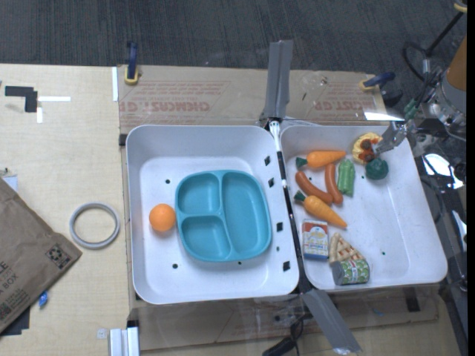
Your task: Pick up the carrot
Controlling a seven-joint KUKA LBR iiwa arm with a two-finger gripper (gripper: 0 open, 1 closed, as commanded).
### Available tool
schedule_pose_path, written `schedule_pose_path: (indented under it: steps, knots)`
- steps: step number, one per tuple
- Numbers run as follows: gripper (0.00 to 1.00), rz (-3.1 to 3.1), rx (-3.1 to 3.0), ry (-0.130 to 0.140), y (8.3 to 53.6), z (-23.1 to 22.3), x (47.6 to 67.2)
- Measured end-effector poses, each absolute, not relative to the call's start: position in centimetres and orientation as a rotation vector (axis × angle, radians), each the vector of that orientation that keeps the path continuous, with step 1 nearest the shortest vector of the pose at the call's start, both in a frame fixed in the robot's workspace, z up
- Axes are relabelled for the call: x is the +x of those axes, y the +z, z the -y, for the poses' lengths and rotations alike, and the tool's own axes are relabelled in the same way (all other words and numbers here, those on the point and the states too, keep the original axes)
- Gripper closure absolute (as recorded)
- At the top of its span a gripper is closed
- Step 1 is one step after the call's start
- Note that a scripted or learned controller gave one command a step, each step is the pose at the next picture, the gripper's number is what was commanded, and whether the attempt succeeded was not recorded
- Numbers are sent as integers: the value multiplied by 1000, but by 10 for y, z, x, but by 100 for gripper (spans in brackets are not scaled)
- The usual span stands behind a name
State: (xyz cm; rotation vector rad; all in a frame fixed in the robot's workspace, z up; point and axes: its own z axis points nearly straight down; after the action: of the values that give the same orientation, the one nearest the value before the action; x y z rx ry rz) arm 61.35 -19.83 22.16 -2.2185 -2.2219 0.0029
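Observation:
Two carrots lie in the right bin [415,221]. One carrot [325,158] sits near the bin's far left corner, its green top pointing left. The other carrot [325,209] lies lower down, slanted, with its green top toward the bin's left wall. My gripper [389,140] reaches in from the upper right and hangs over the bin's far right part, just above a yellow-and-red toy [364,147] and a dark green toy [377,170]. It is well to the right of both carrots and nothing shows in it.
Between the carrots lie two reddish sausages [312,186] and a green pickle [346,176]. A small box [315,240], a waffle piece [344,248] and a can [351,272] sit at the bin's front. The left bin [145,265] holds a teal divided plate [223,215] and an orange ball [162,217].

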Motion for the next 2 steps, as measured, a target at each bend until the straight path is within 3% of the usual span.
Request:
schedule_pose_path:
  steps: [1,2]
  knots:
    - [0,2298,-2141,3,158,145,659]
    - [0,2550,-1837,0,92,111,650]
